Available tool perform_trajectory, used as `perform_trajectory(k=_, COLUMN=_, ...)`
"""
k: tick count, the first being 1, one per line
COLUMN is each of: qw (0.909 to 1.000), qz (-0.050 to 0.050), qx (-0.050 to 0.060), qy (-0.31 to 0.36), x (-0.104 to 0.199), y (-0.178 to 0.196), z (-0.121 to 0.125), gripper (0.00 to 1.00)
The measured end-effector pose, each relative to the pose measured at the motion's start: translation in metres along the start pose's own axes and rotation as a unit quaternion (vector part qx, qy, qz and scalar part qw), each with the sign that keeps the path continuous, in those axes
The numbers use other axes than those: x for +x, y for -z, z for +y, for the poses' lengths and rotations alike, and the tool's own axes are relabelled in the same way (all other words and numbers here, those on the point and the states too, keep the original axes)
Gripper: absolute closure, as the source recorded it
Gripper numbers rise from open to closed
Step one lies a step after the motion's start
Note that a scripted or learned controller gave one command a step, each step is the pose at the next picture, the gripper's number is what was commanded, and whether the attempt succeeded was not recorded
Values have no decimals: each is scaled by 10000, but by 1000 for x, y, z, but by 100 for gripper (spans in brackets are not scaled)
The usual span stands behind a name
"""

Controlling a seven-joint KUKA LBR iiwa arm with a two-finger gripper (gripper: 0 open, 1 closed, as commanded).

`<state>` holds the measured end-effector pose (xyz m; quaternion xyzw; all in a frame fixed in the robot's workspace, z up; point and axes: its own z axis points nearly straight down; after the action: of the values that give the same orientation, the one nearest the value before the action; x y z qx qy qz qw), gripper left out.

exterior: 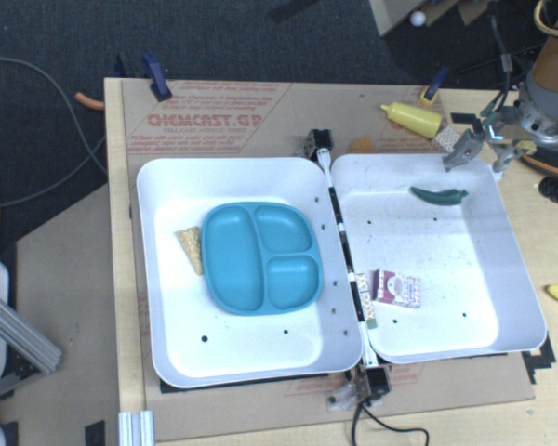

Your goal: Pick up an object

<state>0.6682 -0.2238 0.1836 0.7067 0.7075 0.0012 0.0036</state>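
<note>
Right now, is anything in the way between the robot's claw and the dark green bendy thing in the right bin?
Nothing visible stands between them. The metal two-finger gripper hovers over the upper right corner of the right white bin, and the dark green curved object lies just below and left of it. The small red-and-white packet lies further down the bin.

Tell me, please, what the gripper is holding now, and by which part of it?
Nothing is held. The two-finger gripper is open above the far edge of the right white bin, apart from the dark green curved object.
</note>
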Motion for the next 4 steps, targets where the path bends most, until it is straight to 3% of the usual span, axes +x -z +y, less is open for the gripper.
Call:
perform_trajectory(k=1, qw=10000, qz=23, qx=46, qy=-3, x=25, y=-100, z=-26, gripper=0)
perform_trajectory(k=2, qw=10000, qz=15, qx=81, qy=-14, x=71, y=-100, z=-4, gripper=0)
perform_trajectory(k=3, qw=10000, qz=13, qx=38, qy=-8, x=64, y=-98, z=-2, gripper=0)
perform_trajectory(k=4, qw=10000, qz=6, qx=22, qy=-2, x=64, y=-88, z=-1, gripper=100)
